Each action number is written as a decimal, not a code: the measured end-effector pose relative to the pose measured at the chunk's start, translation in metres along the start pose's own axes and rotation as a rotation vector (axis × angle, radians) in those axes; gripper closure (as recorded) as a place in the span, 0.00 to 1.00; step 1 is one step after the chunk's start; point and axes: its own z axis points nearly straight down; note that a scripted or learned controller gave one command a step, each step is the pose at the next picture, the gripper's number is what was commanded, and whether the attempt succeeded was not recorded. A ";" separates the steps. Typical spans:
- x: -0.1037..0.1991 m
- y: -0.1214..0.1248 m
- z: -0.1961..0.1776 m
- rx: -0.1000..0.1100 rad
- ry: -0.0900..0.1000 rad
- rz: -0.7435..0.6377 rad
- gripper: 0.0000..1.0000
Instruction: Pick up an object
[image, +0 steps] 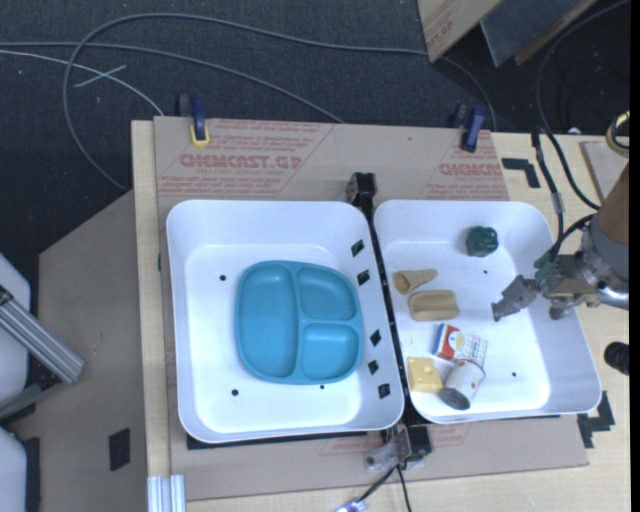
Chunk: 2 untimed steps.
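The right bin (520, 385) holds several small items. A dark green round piece (482, 240) lies near its back. A tan wedge (414, 281) and a tan block (433, 304) sit at its left. In front of them are a red and white carton (459, 345), a yellow block (425, 375) and a small grey can (462, 385) on its side. My gripper (532, 303) hangs over the right part of this bin, to the right of the tan block. It is open, its fingers spread wide with nothing between them.
The left bin (200, 260) holds a blue divided plate (298, 322). A black divider with clips (368, 300) runs between the bins. Blue clamps (199, 128) hold the cardboard at the back. Cables lie on the dark floor behind the bench.
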 end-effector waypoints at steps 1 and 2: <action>0.000 0.002 -0.005 -0.010 -0.002 -0.003 0.00; -0.010 0.001 0.051 -0.004 -0.001 -0.001 0.00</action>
